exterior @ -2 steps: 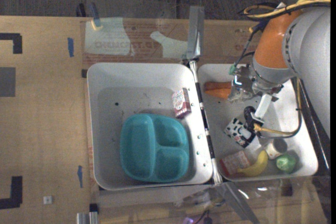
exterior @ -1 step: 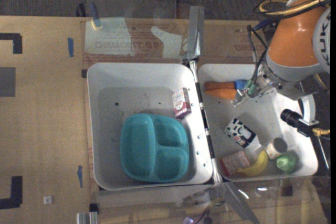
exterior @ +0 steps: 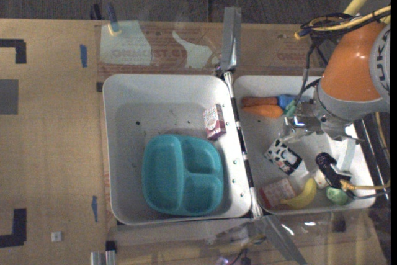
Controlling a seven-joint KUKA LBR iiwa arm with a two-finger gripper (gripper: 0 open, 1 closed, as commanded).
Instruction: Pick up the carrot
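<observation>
The carrot (exterior: 263, 111) is a short orange piece lying on its side at the far left of the right bin (exterior: 248, 152), close to the wall between the bins. My gripper (exterior: 298, 126) hangs over the middle of the right bin, below the orange wrist band. It is just right of the carrot and slightly nearer the front. The wrist hides its tips. Nothing shows held in it.
A reddish stick (exterior: 259, 100), a blue piece (exterior: 286, 100) and a green piece (exterior: 290, 110) crowd the carrot. A black-and-white toy (exterior: 283, 156), a banana (exterior: 302, 195), a red packet (exterior: 276, 192) and a green item (exterior: 337, 195) lie nearer the front. The left bin (exterior: 124, 133) holds a teal divided plate (exterior: 183, 175) and a small box (exterior: 214, 122).
</observation>
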